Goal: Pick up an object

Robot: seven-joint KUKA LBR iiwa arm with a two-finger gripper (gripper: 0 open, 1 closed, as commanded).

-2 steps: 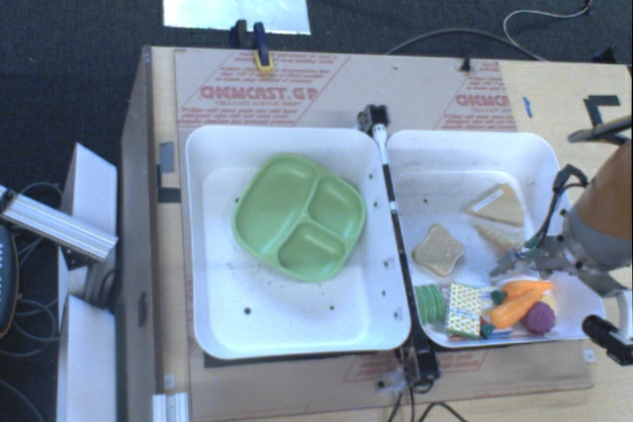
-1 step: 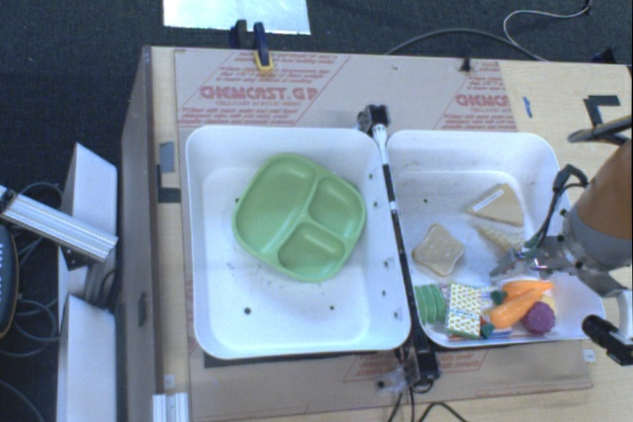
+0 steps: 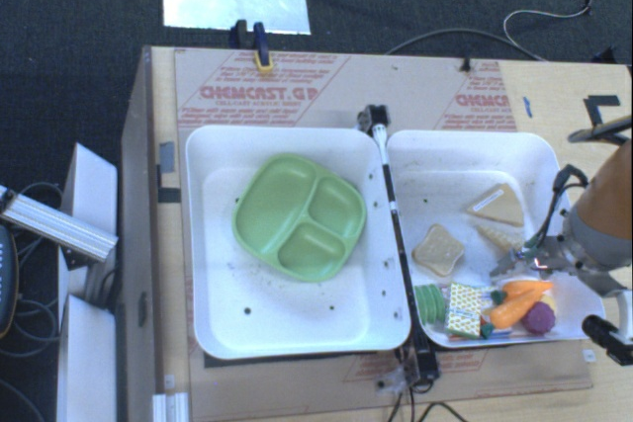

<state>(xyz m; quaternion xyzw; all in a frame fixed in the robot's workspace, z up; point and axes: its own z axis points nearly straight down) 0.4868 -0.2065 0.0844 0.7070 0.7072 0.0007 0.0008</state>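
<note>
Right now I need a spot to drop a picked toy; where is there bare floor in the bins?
Left bin: bare strip below the green divided plate. Right bin: open floor above the bread slice and wedge. Crowded: its lower edge, with carrot, purple ball and end effector.

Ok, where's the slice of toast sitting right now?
The toast slice lies in the right bin, near its left wall, just above the green toy and left of the gripper.
</note>
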